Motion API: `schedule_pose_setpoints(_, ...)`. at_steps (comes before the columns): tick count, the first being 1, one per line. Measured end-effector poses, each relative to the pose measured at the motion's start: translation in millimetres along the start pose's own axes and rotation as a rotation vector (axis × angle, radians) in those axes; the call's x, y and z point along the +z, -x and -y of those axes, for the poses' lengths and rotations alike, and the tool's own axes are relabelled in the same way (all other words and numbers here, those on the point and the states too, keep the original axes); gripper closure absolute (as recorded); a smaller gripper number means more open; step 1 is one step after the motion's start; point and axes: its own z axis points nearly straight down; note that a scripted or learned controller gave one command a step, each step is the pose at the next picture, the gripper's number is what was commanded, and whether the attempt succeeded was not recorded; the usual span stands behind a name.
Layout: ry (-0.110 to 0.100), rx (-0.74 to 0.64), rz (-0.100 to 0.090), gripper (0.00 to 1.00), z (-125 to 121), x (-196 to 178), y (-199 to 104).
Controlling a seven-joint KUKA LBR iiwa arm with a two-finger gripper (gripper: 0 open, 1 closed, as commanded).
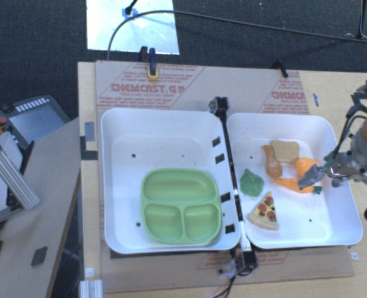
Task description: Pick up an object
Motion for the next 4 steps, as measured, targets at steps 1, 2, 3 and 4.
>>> schedule_pose_setpoints(1, 0.011, -0.004, 0.003, 0.0, -2.9, -5.6, -0.4)
schedule_pose_setpoints(2, 0.007, -0.002, 0.001, 0.0, 6.0, 51.2, -1.6)
schedule_pose_setpoints(3, 0.009, -0.002, 0.002, 0.0, -0.7, 111.3, -4.3)
schedule_pose_setpoints(4, 0.011, -0.001, 0.002, 0.0, -1.4, 115.9, -4.2)
